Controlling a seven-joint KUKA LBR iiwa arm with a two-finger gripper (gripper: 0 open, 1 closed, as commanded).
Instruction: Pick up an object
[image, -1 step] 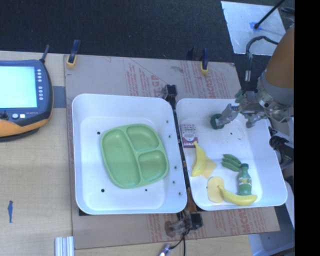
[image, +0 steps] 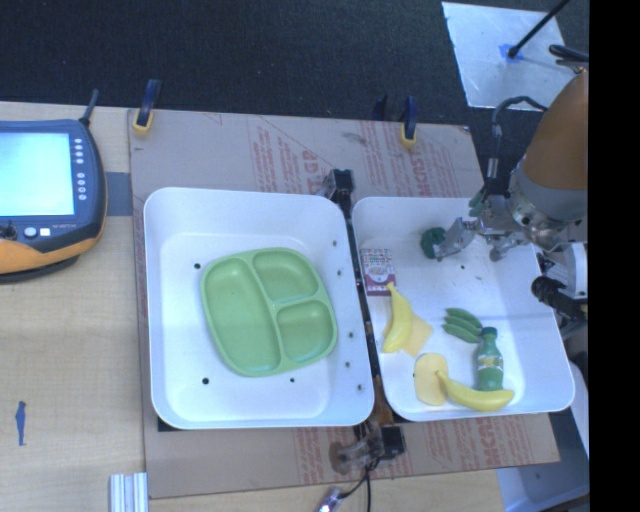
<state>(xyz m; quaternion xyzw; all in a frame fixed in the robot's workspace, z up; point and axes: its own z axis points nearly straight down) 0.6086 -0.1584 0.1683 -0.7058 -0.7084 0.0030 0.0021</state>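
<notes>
Two shallow white bins sit side by side on a cardboard-covered bench. The left bin (image: 160, 300) holds a green divided tray (image: 268, 312), lying slightly askew at the frame's centre left. The right bin (image: 545, 330) carries the loose objects: a small pink-and-white packet (image: 377, 270) at its left wall, a yellow banana-shaped piece (image: 400, 320) just below that, a green pod-like item (image: 462, 324) near the middle, a green bottle (image: 488, 360) standing beside it, and a second banana (image: 478, 397) with a pale yellow slice (image: 430, 378) along the lower edge. A dark green round object (image: 433, 242) lies in the upper part of this bin. The arm enters at the upper right, and its gripper (image: 480, 232) hangs just right of that dark green object; how far the pincer is open cannot be told. A teach pendant (image: 45, 190) rests at the upper left.
</notes>
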